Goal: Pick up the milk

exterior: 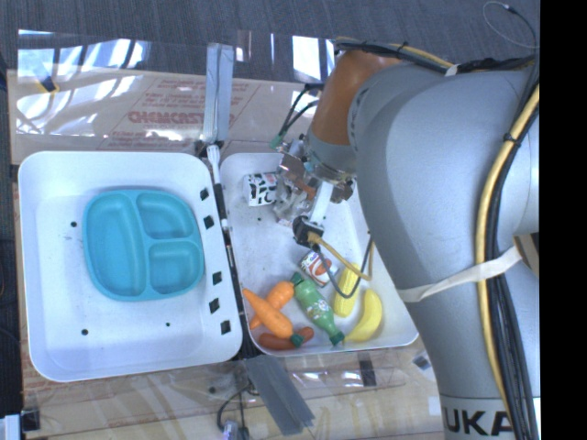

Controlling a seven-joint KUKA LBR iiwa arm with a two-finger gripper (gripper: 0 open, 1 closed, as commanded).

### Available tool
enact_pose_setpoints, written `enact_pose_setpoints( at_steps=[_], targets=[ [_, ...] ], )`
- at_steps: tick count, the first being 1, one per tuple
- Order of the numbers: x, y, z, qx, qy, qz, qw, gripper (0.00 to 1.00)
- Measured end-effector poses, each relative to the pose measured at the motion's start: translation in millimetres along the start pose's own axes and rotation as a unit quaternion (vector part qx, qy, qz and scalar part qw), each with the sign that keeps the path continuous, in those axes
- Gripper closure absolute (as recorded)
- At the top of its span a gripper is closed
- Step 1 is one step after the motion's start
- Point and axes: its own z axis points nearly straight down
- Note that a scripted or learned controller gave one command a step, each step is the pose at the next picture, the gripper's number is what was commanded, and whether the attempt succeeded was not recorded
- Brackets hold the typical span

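Note:
The milk (260,189) is a small white carton with black patches, lying at the back left of the right bin (396,335). My gripper (295,205) is low inside that bin, just to the right of the carton and very close to it. I cannot tell whether it touches the carton. The grey arm with its orange band covers the bin's right side.
At the front of the right bin lie two carrots (268,308), a green bottle (318,310), a banana (368,315), a small red-labelled can (315,266) and a red item (275,342). The left bin (46,337) holds a blue divided tray (144,243).

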Motion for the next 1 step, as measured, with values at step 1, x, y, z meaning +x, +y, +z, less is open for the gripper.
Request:
enact_pose_setpoints(
  at_steps=[1],
  targets=[
    [-3.3, -1.1, 1.3, 0.004, -0.004, 0.001, 1.0000, 0.00]
  ],
)
